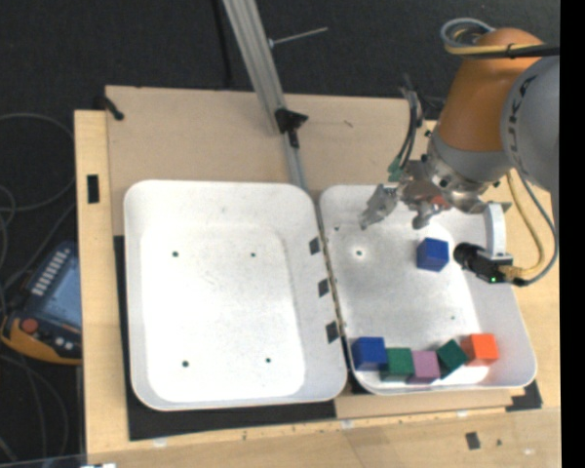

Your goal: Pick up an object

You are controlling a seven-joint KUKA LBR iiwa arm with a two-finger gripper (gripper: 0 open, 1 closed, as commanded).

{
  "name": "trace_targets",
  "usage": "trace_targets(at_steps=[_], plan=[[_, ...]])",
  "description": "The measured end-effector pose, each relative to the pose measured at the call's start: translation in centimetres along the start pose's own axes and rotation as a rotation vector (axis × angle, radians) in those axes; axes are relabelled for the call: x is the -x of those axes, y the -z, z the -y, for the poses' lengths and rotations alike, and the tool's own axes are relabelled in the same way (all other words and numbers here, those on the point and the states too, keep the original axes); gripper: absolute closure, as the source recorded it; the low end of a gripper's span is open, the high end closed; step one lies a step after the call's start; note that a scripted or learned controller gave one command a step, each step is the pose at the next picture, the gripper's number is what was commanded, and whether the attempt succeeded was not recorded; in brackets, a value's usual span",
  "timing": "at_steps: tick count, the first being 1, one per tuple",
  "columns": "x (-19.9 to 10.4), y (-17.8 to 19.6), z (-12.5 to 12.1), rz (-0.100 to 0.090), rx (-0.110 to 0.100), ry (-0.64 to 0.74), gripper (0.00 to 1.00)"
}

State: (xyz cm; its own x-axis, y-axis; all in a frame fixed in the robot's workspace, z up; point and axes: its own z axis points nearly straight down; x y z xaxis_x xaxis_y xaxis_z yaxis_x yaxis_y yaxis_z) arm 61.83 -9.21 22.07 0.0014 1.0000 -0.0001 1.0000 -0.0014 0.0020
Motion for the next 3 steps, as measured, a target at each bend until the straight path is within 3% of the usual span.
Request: trace_targets(at_steps=[1, 2, 3], plan=[[-0.2, 5.6, -2.6, 0.002, 0.006, 0.005, 0.0], [6.7, -1.9, -5.0, 0.004, -0.005, -0.004, 0.0], [12.3, -12.4, -3.6, 0.002, -0.008, -0.002, 0.0]])
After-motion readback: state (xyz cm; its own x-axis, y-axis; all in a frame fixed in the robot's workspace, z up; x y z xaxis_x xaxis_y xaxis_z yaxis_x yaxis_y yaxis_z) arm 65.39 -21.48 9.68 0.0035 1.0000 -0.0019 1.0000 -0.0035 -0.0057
